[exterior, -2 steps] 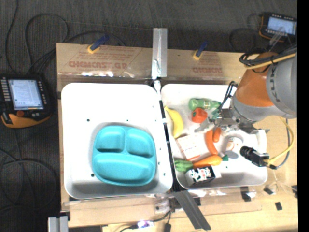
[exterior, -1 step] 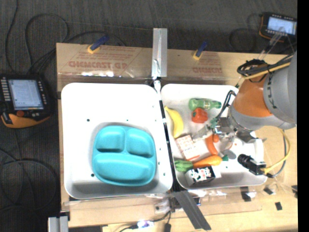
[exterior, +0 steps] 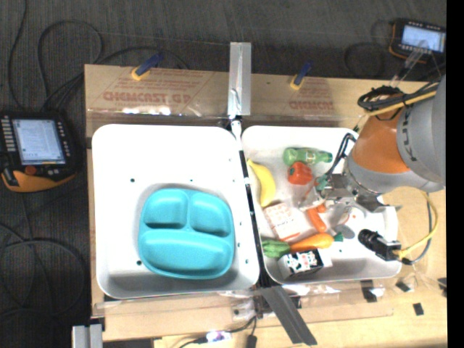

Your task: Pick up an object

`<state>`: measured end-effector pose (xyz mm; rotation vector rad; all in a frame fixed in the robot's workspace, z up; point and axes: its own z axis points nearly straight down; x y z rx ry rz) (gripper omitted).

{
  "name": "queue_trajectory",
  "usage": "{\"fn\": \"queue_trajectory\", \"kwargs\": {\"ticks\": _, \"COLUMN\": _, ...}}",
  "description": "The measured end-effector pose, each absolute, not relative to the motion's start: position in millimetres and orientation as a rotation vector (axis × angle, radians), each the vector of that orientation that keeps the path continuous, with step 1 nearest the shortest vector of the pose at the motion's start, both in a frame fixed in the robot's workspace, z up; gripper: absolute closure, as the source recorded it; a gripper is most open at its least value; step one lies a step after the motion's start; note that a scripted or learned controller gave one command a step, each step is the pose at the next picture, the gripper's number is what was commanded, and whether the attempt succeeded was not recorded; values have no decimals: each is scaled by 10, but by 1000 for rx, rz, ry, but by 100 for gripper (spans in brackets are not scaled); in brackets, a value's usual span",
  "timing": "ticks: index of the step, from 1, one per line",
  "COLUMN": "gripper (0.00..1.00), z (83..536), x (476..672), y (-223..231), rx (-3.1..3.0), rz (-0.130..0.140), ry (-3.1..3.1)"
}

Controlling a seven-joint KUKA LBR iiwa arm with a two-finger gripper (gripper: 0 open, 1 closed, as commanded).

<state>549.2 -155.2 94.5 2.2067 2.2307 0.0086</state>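
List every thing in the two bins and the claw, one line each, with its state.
Blue tray: upright, alone in the left bin.
Banana: lying beside the divider, right bin.
Green bottle: on its side.
Carrot: lying flat.
White card box: flat, touching the banana.
Claw: low among the right bin's items, grip unclear.

This looks like a robotics lab. A wooden bench (exterior: pixel 109 96) stands on dark carpet (exterior: pixel 43 281) with loose cables (exterior: pixel 29 49) across it, and two handheld control pads (exterior: pixel 35 151) lie beside it. Clamps (exterior: pixel 147 65) hold a clear sheet (exterior: pixel 159 96) behind two white bins (exterior: pixel 116 151).
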Motion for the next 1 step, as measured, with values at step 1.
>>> {"fn": "queue_trajectory", "kwargs": {"ticks": 1, "gripper": 100, "z": 2253, "x": 5865, "y": -699, "rx": 2222, "rz": -9, "ry": 2225}}
